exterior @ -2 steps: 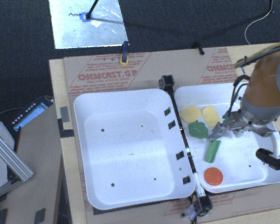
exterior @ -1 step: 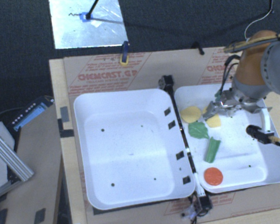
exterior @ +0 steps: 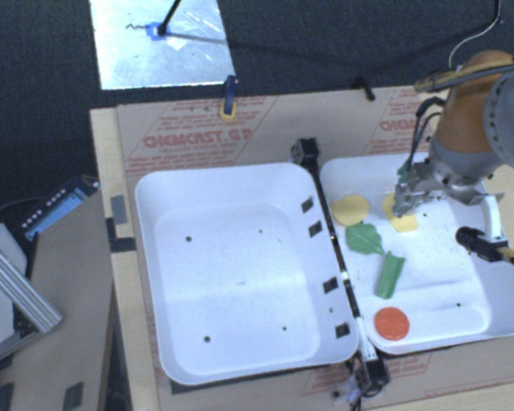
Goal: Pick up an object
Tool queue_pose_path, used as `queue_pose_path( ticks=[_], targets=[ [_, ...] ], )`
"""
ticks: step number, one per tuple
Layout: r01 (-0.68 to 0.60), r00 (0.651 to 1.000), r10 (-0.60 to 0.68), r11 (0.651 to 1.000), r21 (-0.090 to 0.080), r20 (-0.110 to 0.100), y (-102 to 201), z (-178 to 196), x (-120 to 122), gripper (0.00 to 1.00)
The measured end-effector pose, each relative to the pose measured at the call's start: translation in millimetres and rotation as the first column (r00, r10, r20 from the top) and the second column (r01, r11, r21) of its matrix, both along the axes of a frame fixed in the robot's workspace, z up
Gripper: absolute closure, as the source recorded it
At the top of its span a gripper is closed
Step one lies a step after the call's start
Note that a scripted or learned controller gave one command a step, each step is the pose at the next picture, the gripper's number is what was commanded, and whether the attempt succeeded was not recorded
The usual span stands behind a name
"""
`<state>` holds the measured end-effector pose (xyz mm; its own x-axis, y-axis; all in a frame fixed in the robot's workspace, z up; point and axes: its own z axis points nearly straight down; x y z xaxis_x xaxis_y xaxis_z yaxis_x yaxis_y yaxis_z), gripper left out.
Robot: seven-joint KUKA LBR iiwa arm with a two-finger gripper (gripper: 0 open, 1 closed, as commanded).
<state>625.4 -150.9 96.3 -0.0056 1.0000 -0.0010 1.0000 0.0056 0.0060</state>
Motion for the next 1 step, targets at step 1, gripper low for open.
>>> queue_pose_path(
  ticks=[1],
  targets=[
    [0.001,1.000,-0.001,1.000,-0.003,0.010,-6.0,146.2,-3.3,1.00]
  ],
)
